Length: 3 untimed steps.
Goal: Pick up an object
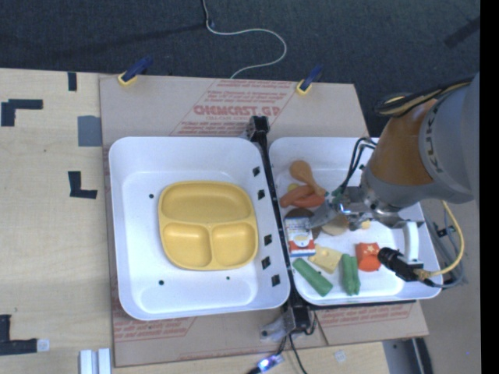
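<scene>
Bench: cardboard sheet under two white bins, clamped at the back corners.
Left bin (129, 209): yellow divided plate (209, 224), lying flat.
Right bin (343, 148): toy food heaped near the divider, the pick targets.
Gripper (327, 216): low over the heap; fingers' spread and any hold cannot be judged.

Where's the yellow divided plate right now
The yellow divided plate lies flat in the middle of the left bin in the camera view, across the divider from the right bin with the toy food.
</scene>
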{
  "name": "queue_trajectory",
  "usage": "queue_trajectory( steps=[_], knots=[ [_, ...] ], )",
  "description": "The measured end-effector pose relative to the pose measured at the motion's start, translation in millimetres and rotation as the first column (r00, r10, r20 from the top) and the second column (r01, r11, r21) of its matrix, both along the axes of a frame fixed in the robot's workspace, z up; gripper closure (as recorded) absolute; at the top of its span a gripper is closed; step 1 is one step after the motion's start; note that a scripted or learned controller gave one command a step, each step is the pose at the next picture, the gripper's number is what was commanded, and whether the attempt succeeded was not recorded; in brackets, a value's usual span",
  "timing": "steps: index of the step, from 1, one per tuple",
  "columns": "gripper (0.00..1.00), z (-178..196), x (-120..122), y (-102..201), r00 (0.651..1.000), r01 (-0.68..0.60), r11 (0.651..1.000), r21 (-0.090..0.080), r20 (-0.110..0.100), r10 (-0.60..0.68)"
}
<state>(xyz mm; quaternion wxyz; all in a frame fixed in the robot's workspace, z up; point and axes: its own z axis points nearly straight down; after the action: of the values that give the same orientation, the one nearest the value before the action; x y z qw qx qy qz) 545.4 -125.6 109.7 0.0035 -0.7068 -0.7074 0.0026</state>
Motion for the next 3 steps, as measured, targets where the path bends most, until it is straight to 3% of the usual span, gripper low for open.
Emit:
queue_trajectory(
  steps=[1,2,3],
  knots=[
    [0.0,-19.3,3.7,1.0,1.0,-0.001,1.0,0.003,0.014,0.001],
    [1.0,-2.4,8.8,3.9,1.0,-0.004,1.0,0.006,0.027,0.004],
    [1.0,59.9,13.5,1.5,1.0,-0.001,1.0,-0.003,0.014,0.001]
  ],
)
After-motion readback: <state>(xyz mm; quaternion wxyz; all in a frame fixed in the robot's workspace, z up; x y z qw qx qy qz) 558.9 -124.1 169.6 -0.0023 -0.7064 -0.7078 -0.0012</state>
